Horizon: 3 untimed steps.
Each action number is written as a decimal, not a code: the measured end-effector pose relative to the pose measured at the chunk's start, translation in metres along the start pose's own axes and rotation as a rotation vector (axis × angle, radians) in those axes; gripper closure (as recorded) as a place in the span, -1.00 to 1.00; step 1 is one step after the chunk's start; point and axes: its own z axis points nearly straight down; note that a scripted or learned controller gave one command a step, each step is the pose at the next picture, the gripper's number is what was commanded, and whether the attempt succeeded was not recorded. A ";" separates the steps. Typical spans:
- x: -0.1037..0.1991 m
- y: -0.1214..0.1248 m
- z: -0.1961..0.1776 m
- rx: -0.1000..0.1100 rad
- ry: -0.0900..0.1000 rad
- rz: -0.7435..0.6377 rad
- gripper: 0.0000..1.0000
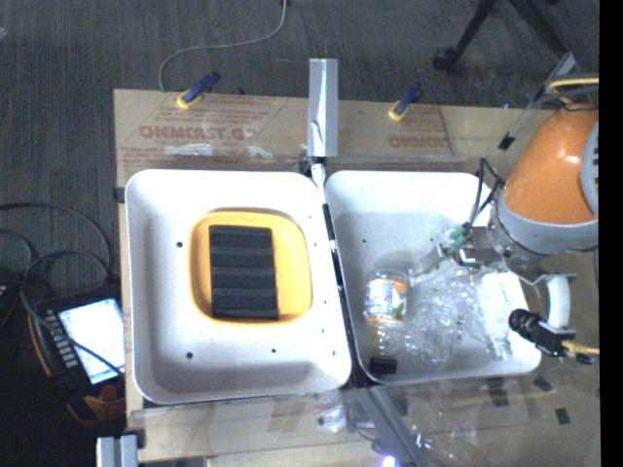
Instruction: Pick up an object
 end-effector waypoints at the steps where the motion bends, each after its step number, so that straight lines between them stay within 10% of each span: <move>1: 0.009 0.027 0.100 -0.006 -0.003 -0.065 -1.00; 2: -0.059 0.033 0.058 -0.002 -0.002 -0.012 -1.00; 3: -0.076 0.042 0.102 -0.011 0.001 -0.199 -1.00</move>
